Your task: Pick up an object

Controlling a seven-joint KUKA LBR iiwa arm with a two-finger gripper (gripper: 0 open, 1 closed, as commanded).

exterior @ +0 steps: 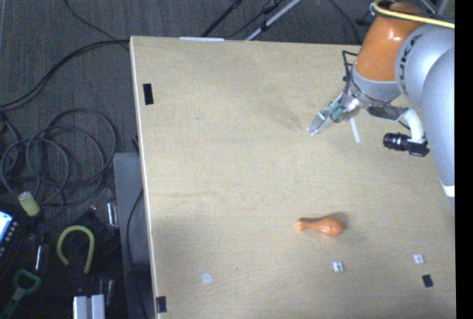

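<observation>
Objects: one orange pear-shaped toy point(322, 225), at 5 o'clock on the board point(222, 162).
Gripper point(334, 120): one, at 2 o'clock; jaws spread, holding nothing.
Room: bare board between them.

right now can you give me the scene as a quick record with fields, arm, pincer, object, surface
arm: grey with orange band, reaching in from the right
pincer: over the upper right of the board, nothing seen between its fingers
object: orange pear-shaped item, lying on its side, narrow end to the left
object vs pincer: apart; object lies nearer the camera, below the pincer in the view
surface: tan board with small black and white markers
floor: cables and tools left of the board
</observation>
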